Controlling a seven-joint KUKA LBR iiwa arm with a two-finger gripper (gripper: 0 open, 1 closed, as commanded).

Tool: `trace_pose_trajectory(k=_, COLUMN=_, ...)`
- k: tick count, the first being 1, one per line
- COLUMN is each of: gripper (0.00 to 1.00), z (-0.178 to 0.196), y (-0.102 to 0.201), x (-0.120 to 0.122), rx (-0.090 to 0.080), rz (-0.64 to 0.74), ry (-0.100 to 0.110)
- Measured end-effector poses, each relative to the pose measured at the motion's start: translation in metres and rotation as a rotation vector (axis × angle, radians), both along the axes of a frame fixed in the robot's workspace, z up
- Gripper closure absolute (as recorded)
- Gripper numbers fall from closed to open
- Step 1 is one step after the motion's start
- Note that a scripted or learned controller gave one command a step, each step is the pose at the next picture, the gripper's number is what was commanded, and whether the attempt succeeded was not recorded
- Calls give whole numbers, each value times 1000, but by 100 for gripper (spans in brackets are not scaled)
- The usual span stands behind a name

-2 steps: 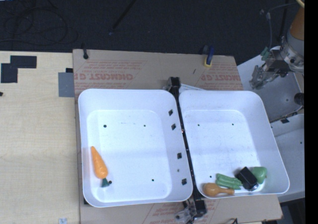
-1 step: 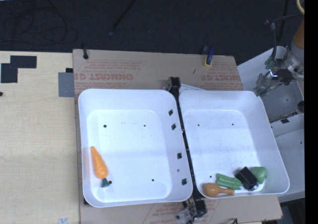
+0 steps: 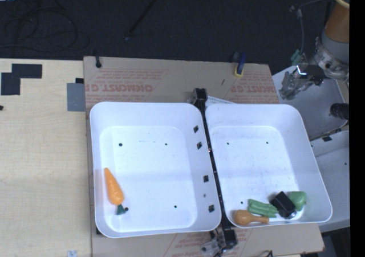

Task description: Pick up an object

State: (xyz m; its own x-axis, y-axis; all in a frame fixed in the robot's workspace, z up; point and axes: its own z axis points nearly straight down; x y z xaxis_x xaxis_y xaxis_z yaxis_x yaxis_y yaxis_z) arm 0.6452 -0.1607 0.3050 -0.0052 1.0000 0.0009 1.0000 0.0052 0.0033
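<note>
While the gripper [image 3: 296, 82] hovers outside the bins — state unclear — it must descend toward the carrot [image 3: 113, 187].

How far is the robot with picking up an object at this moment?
Nothing looks done yet. The tool sits outside the bins, beyond the right white bin's far corner, holding nothing visible. The orange toy carrot lies in the left white bin; the green, black and orange pieces lie in the right bin. The reach, grasp and lift remain.

Carrot [image 3: 113, 187] in left bin [image 3: 142, 114]; hand [image 3: 296, 82] above right bin [image 3: 256, 114], apart
</note>
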Motion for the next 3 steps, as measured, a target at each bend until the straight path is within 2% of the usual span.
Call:
trace_pose_trajectory(k=1, gripper=100, z=6, y=-56, x=-25, rx=-3, rz=-9, ry=5)
trace_pose_trajectory(k=2, gripper=100, z=-85, y=-51, x=-1, rx=0, rz=-1, ry=10)
trace_pose_trajectory(k=3, gripper=100, z=-37, y=-30, x=-1, rx=-1, rz=-3, ry=0)
